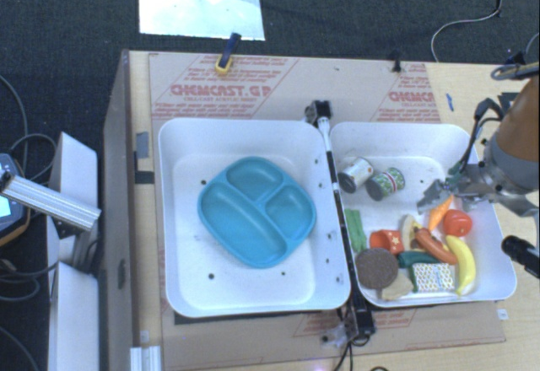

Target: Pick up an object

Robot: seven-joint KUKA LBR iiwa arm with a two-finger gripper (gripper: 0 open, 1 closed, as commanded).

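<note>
A blue divided plate point(256, 211) lies tilted in the left white bin point(181, 276). The right bin point(439, 142) holds a heap of play food: two small cans, one silver point(355, 173) and one green point(385, 183), lie side by side near the back; a green strip point(356, 230) sits by the divider; toward the front are a brown disc point(376, 267), a red piece point(387, 240), a hot dog point(434, 246), a white patterned block point(434, 277) and a banana point(462, 261). The arm's gripper point(445, 193) hangs just above an orange carrot point(439, 214) and a red tomato point(456, 222); whether it is spread or pinching anything cannot be told.
</note>
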